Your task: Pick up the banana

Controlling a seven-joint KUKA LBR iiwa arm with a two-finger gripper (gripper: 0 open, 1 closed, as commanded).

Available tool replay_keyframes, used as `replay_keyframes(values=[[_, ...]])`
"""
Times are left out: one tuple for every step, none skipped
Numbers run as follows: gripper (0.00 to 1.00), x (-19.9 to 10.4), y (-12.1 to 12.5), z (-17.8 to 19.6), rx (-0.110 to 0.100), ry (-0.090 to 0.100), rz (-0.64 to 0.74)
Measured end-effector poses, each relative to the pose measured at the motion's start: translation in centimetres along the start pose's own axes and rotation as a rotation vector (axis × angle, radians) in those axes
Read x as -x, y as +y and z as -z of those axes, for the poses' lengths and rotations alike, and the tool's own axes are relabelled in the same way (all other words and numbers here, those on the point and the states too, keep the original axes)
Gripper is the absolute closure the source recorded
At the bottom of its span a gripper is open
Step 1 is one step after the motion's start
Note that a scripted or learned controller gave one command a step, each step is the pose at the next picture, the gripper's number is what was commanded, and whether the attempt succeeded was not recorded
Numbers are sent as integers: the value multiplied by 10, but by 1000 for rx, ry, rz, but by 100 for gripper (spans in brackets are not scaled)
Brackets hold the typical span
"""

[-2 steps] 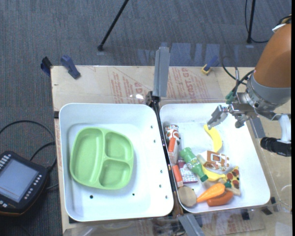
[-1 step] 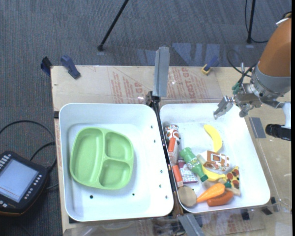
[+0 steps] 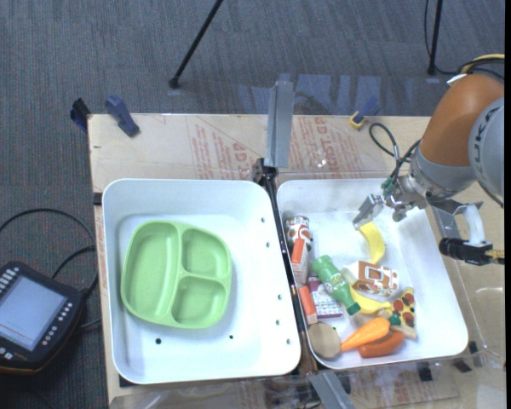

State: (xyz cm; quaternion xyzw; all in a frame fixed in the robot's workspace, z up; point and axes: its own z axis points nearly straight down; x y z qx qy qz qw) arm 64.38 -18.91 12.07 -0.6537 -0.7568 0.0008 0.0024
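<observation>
Yellow banana lies in the right bin, toward its far side. Gripper hangs just above the fruit's far end; fingers appear parted with nothing between them, though the view is small. Advice: centre over the banana's middle and close across its narrow width. Nearer clutter includes a green bottle and carrot. Left bin holds a green tray.

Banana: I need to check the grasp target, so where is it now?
The banana lies in the right bin, toward its far side, just below the gripper and above the orange-and-white box.
</observation>
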Motion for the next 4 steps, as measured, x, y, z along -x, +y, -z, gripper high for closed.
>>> replay_keyframes(values=[[0,12,-19,-32,3,-1,191],[100,13,-19,-21,5,0,185],[100,-81,7,104,6,-4,443],[100,-45,-24,191,6,-5,459]])
